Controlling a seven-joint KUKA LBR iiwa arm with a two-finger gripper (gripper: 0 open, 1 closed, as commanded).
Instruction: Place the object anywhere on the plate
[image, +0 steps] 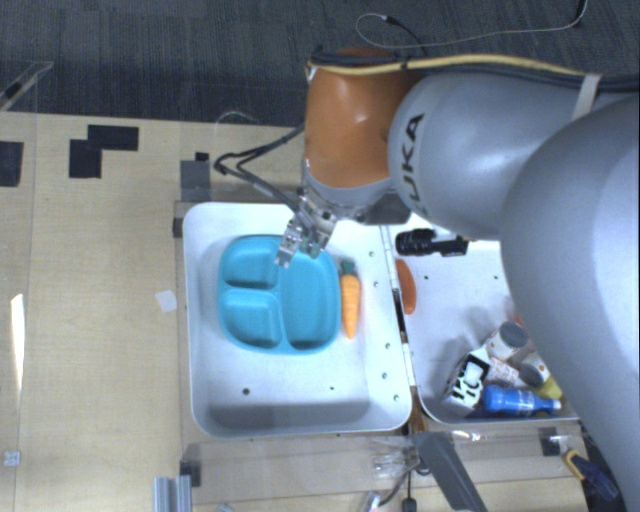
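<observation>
One gripper (303, 240), fingers slightly apart and empty, hovers over the blue plate (280, 295); next, grasp the carrot (351, 305) beside it.

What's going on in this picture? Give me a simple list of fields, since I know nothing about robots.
plate: blue, with compartments, lying in the left bin
carrot: orange, beside the plate's right edge, in the bin
gripper: over the plate's upper edge
right bin: holds a blue bottle and other small items
</observation>
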